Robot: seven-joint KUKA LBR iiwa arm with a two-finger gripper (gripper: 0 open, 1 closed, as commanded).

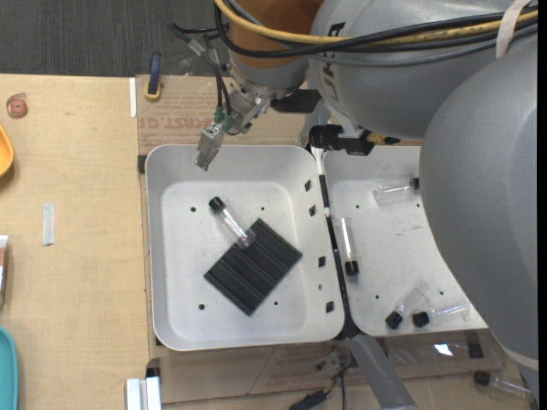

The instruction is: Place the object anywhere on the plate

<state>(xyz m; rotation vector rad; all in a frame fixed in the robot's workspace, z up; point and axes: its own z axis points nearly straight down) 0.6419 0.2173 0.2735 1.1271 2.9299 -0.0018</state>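
Lying in the left bin point(171, 314), the tube point(229, 220) is resting with its far end on the upper corner of the black plate point(253, 266) and its black cap toward the bin's upper left. Its long axis is running on a slant, from cap at upper left down to the plate at lower right. So the tube is already touching the plate, though most of its length is sitting on the bin floor; I judge the placing not yet done.

The gripper point(208, 150) is hanging over the bin's upper rim, above and a little left of the cap, near but apart from it. It is carrying nothing. Whether it is wide or narrow, I cannot tell from this angle.

More tubes point(345, 246) are lying in the right bin point(427, 229), well apart from the gripper.
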